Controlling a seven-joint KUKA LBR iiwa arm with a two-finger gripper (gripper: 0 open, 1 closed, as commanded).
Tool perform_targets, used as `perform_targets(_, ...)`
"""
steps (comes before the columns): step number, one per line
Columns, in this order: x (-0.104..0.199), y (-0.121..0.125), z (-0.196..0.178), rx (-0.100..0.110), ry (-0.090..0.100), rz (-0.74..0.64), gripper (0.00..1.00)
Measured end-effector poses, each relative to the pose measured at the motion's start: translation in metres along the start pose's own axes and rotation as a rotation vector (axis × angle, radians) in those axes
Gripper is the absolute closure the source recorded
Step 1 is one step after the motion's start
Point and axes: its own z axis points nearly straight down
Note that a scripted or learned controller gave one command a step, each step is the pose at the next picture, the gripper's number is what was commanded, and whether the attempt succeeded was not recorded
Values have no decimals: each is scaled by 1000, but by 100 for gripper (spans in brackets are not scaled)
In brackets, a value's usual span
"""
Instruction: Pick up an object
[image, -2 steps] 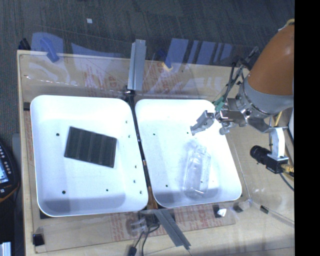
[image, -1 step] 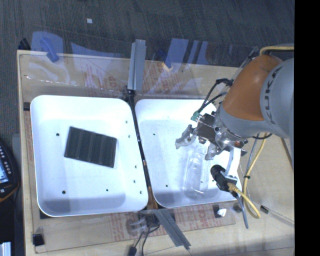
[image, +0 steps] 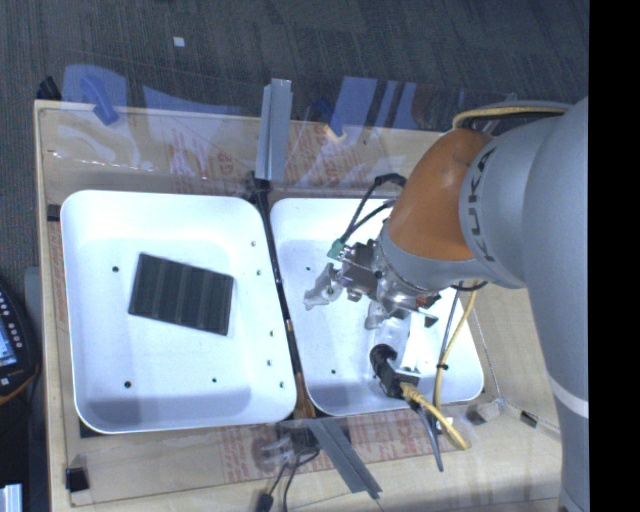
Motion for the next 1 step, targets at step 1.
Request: perform_targets(1, -58, 46, -22, -2, 1, 2, 0)
